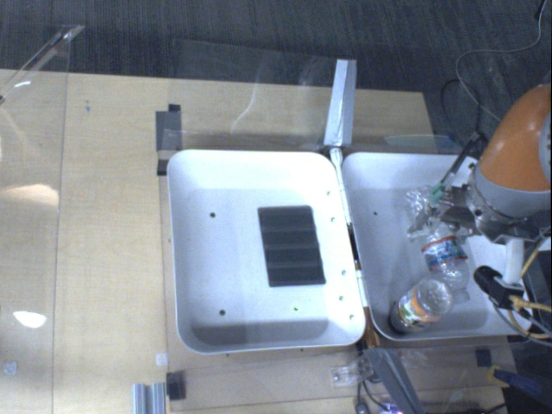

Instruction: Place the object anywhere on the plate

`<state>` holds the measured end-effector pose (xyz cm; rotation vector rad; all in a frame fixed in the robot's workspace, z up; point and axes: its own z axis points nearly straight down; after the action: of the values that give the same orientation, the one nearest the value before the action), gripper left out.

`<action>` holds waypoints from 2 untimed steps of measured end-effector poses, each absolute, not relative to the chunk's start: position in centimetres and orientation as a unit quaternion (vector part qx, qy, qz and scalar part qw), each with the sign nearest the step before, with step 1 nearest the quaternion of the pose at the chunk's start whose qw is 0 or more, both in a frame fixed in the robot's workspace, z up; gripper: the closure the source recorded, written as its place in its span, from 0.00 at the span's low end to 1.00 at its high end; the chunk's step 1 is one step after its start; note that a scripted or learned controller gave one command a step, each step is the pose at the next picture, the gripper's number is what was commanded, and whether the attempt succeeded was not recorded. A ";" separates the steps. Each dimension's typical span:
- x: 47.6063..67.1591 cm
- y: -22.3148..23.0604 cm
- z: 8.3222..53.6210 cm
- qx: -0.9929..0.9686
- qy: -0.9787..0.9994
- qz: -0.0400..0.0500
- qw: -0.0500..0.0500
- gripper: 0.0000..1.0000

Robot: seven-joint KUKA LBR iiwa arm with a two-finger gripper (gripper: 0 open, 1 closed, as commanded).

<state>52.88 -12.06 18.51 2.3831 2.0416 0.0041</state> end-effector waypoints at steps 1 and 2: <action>56.7 -6.1 21.8 0.665 0.747 0.002 0.001 1.00; 57.8 3.6 22.9 0.588 0.809 0.002 0.001 1.00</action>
<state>57.78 3.62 22.93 1.8464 2.5380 0.0053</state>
